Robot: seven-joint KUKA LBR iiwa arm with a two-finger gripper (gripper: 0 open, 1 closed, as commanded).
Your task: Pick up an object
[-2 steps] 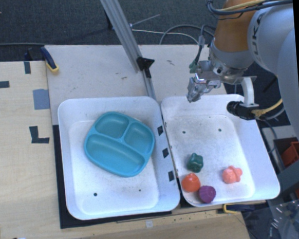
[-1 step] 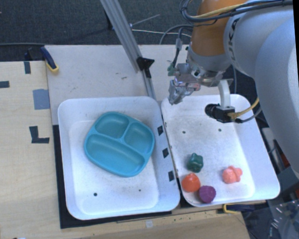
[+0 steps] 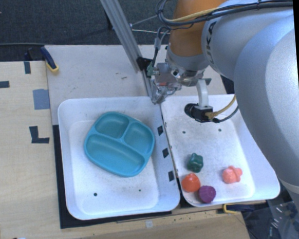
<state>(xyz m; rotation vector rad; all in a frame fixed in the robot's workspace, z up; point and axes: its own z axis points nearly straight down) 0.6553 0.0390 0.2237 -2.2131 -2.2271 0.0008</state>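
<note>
Fingers (image 3: 160,94) hover at the far end of the divide between the bins; apart or together, I cannot tell. Approach step, seemingly: next calls for descending toward the small dark-green toy (image 3: 195,162) in the right white bin (image 3: 244,150).

A robotics lab: taped plywood bench (image 3: 18,152), two white bins (image 3: 73,199) side by side, industrial arm (image 3: 246,41) overhead.

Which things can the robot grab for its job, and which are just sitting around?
For the job:
- pincer
- green toy
- orange-red toy
- purple toy
- pink toy
- blue divided plate

Just there:
- left bin
- right bin
- yellow-and-blue clamp
- metal rail
</note>
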